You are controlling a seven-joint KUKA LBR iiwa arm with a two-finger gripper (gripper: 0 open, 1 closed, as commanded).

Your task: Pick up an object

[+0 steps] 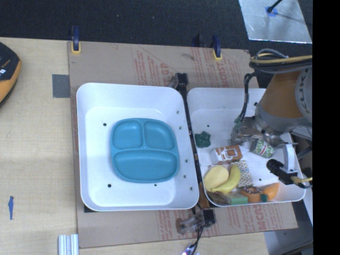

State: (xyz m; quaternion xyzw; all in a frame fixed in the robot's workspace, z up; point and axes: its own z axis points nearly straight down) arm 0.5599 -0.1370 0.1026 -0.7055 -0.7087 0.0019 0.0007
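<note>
Wooden bench top (37, 142) carried a brown cardboard sheet (133, 68), and on it two white bins stood side by side. Left bin (90, 142) held a blue divided plate (144, 149) in its middle. Right bin (212, 102) held all the small things, crowded in its near part.

The arm (284, 97) reached in from the right and its wrist hung low over the right bin. The gripper (249, 134) was down among the objects, near a small green and white packet (263, 149). Whether it was open, closed or gripping something, I could not tell, because the wrist covered it.

I judged the step to be the reach and grasp, with no object lifted yet. The next move would call for closing on one single thing and rising straight up.

Other things lay close: a yellow banana (223, 178), a brown and white snack packet (228, 153), an orange carrot (265, 192) by the near wall, and a small dark green piece (202, 138) apart from them. This crowding could disturb a clean grasp, and the bin wall left little room at the side.
</note>
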